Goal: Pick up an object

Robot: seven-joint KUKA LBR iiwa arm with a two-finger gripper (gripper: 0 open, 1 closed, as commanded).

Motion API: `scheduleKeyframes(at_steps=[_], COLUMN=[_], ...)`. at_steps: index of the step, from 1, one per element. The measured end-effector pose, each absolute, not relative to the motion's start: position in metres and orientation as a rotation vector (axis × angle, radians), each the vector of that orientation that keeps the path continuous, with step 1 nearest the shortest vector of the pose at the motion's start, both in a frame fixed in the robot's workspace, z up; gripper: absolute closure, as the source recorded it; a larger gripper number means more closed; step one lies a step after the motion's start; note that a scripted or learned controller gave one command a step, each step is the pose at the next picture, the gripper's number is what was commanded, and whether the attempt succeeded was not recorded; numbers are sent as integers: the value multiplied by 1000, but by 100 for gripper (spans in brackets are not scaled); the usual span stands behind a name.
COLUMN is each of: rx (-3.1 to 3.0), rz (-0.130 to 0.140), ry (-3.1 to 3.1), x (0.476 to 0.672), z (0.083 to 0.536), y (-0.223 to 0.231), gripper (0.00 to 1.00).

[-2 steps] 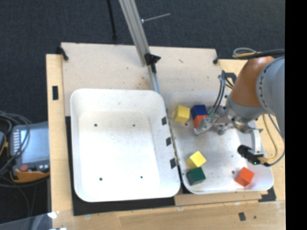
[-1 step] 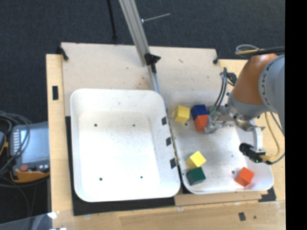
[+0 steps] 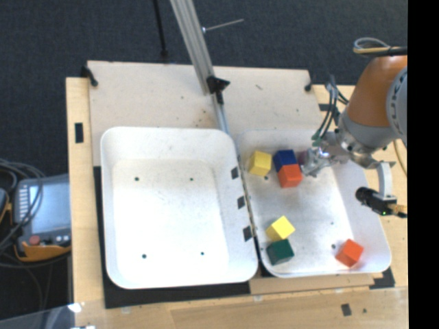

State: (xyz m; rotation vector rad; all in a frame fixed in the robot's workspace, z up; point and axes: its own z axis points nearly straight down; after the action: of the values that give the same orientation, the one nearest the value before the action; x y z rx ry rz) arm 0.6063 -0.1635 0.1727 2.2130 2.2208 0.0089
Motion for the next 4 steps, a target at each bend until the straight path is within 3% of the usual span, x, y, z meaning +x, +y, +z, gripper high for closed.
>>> scheduleKeyframes(at_steps=[1,4], rx=[2212,2213], rz=[8,3], ry=[2222,2235], x=[608,580], z=[226,241], y=[-164,-2], gripper=[100,100])
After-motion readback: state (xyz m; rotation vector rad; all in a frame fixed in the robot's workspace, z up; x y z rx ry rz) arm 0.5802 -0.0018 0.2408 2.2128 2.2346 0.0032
